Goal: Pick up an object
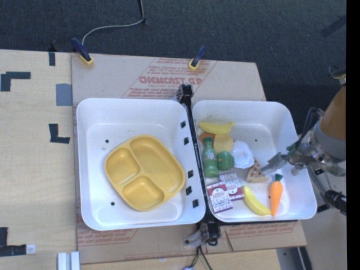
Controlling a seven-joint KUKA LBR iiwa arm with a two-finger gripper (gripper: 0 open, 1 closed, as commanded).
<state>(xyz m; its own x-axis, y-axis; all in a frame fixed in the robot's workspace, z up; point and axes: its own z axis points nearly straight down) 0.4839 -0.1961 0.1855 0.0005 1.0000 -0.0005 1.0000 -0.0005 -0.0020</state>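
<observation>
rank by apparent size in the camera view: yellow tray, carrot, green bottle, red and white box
1. yellow tray
2. red and white box
3. green bottle and carrot: look too alike to rank

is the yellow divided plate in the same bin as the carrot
No, the yellow plate lies in the left bin, while the carrot is in the right bin.

Red "CHEMCAST GP" lettering on brown board (163, 79) under the bins, small carton's (220, 192) print unreadable
</observation>
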